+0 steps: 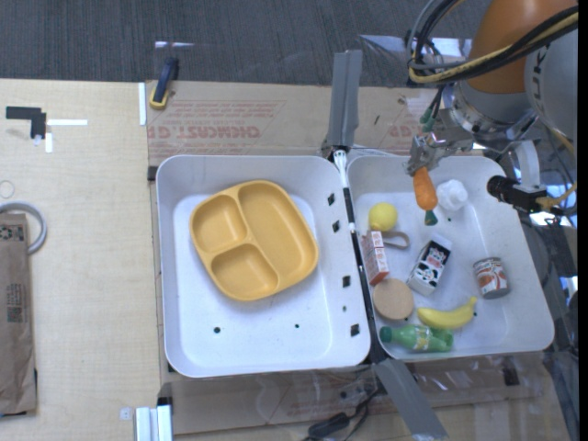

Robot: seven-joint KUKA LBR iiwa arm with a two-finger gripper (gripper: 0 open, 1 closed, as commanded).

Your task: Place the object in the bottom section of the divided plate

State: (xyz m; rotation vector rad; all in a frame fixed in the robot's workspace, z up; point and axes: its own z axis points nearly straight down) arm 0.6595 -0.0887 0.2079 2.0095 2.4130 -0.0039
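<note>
Nearest the camera: green bottle (418, 338) lying on its side along the near wall of the right bin (528, 246), with a banana (448, 315) just behind it and a round tan disc (393, 299) beside that. These look like spare stock, left loose for picking.

Relative to the plate (254, 239):
- plate sits in the left bin (175, 274), turned at a slant, three sections, all bare; the single small section faces the near side, two others lie behind it
- everything else lies to the plate's right, past the wall shared by the two bins
- red-and-white carton (375, 257) closest to it, against that wall; lemon (382, 216) just behind the carton; black-and-white carton (429, 265) and small can (490, 277) farther right

Hand (424, 165) hangs over the far part of the right bin, well right of the plate. A carrot (424, 191) hangs straight down from it, top end between the fingers, tip clear of the bin floor by the look of it. So hand is clamped on the carrot, held by its end, likely so the long body drops freely into a section. A white lump (451, 194) sits just right of the carrot.

Judgement: carrot lifted, carry to plate not yet done. Next needs travel left across the shared wall, then lowering over the near section. Risk: a grip at the end only may let it swing or slip
</note>
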